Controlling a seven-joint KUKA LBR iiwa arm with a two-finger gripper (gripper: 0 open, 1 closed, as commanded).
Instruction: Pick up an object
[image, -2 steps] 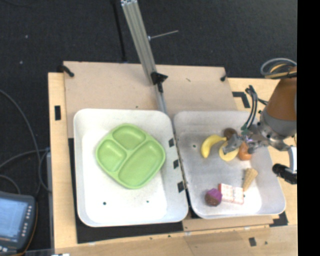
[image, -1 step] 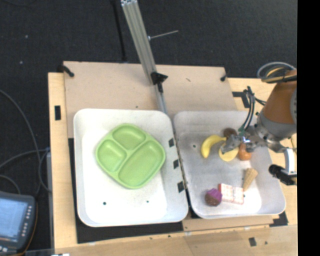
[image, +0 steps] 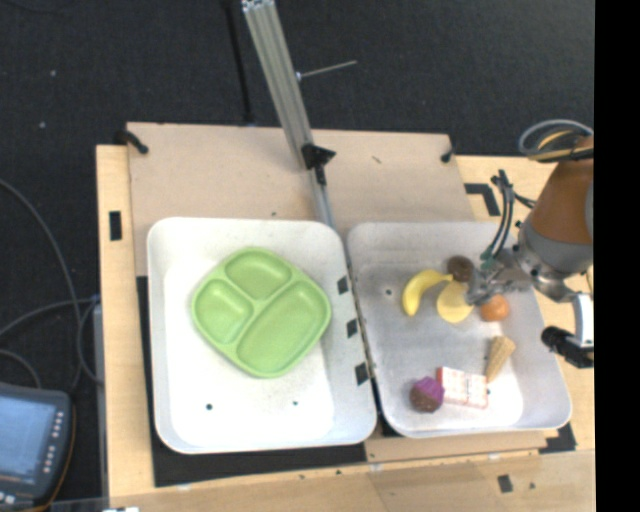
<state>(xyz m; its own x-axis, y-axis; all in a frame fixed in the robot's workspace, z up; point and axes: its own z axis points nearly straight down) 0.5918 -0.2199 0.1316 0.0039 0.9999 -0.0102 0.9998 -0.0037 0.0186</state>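
Right white bin (image: 400, 415), crowded far-right cluster: gripper (image: 485, 290) low among curved yellow banana (image: 422, 290), pale yellow round fruit (image: 455, 305), small orange ball (image: 494, 309) and brown lump (image: 460, 267); finger opening indiscernible; risk, likely nudging neighbours rather than seizing one.

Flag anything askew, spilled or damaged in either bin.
Nothing spilled or damaged. The green divided plate sits rotated relative to the left bin. The banana and other toy foods lie loosely scattered in the right bin.
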